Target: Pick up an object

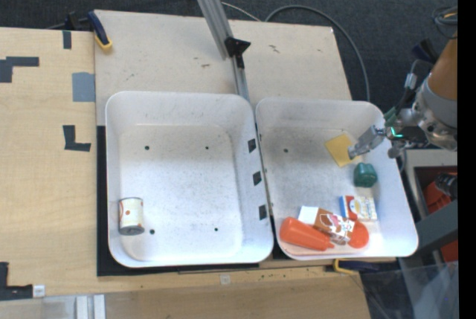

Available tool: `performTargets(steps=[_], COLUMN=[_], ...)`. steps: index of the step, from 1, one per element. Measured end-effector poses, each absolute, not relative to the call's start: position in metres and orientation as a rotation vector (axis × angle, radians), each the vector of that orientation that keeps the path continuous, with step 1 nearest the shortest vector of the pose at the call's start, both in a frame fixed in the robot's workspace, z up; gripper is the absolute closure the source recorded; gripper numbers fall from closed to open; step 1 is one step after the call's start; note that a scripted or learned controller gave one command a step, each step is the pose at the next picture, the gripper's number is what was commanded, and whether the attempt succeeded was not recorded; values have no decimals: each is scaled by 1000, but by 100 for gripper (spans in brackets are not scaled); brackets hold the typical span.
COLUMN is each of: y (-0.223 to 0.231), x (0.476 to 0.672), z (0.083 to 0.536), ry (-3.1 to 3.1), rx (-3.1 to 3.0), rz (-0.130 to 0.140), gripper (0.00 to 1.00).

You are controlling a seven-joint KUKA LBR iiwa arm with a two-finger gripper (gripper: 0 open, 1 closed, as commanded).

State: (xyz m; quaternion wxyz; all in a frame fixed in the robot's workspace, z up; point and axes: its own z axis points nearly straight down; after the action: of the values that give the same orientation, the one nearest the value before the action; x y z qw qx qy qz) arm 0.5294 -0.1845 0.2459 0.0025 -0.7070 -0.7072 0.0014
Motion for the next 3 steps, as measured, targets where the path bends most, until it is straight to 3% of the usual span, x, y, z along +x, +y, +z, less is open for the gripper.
performTargets(steps=[1,2,3], y=[-184,-181,-181], x=[530,539,535], z=[248,197,132], ry=[-2223,-2220,-2217], rx=[-2219,-2216,-2216], rz=[1,6,8], gripper=[0,0,0])
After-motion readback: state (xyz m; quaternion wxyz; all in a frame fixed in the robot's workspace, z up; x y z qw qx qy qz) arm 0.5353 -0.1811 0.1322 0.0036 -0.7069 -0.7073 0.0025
